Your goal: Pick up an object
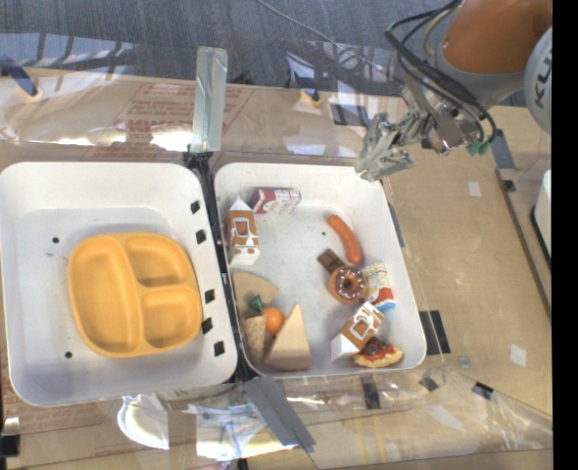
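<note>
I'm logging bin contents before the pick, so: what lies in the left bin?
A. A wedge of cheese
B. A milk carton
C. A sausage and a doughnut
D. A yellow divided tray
D: the yellow divided tray lies alone in the left bin, while the food toys lie in the right bin.

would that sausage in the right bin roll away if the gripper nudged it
Probably, sideways: the sausage looks rounded and smooth, lying on bare bin floor. Its slight curve may make it pivot rather than roll straight. It looks stiff, likely plastic.
</note>
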Robot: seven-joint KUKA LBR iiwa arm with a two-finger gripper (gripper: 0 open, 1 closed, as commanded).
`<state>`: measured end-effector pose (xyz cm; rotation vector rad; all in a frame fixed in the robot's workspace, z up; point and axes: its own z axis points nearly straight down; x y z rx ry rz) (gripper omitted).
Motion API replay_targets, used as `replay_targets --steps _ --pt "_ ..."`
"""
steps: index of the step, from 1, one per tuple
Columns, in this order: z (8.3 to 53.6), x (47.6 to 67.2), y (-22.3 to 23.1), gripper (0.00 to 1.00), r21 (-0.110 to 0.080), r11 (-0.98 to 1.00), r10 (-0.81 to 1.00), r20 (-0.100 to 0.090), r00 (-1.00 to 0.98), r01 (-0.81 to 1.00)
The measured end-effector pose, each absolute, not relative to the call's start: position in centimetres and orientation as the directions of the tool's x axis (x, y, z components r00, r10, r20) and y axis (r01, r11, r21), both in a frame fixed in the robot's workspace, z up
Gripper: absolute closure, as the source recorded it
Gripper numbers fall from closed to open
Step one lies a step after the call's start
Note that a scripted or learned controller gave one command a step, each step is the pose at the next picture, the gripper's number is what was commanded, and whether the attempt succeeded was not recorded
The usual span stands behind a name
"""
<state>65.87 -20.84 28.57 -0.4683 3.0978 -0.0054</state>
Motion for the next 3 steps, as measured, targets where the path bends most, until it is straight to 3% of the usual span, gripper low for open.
replay_targets --steps 1,2,3 --pt "29.7 66.0 -20.7 1.00 -0.008 0.955 -0.297 -0.014 -0.955 -0.297" --pt "29.8 65.9 -20.8 1.00 -0.005 0.920 -0.392 -0.007 -0.920 -0.392" --pt "10.2 64.5 -20.7 1.00 0.003 0.828 -0.560 0.001 -0.828 -0.560"
